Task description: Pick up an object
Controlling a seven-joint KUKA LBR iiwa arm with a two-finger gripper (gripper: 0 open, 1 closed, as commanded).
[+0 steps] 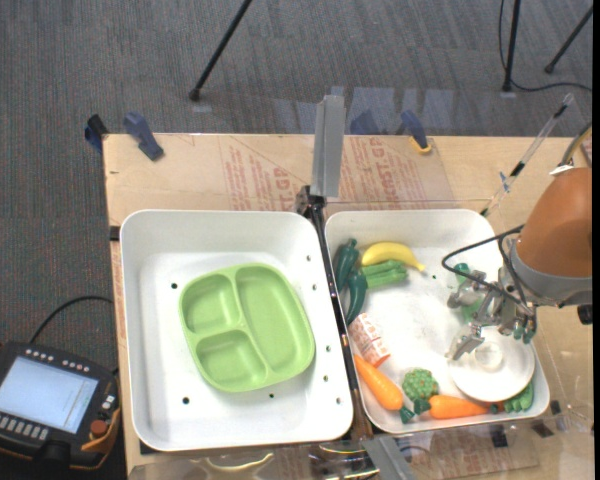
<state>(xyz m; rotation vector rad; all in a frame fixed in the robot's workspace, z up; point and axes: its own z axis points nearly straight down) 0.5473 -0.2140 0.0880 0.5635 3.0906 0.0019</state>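
The gripper (477,334) is seen low in the right bin (435,220), right over the edge of a small white plate (495,373); whether anything is pinched there cannot be told, the metal parts being a tangle against white plastic. Nothing is clearly seen lifted. The plate is partly covered by the wrist hardware, and its rim is hard to separate from the bin floor. Above the gripper, the orange band (565,223) is cut off at the frame's right side.

Closest to the gripper, a head of broccoli (418,384) is found by the near wall, flanked by two carrots: one (379,382) slanting on its left, one (457,406) lying flat on its right. A green item (too hidden to name) is glimpsed under the plate's far side. Further left, a red-and-white packet (369,339) is noted, then dark green pods (348,278) by the left wall and a yellow banana (392,256) near the back.

In the left bin (150,248), a light green divided tray (247,325) is seen, three compartments, lying flat.
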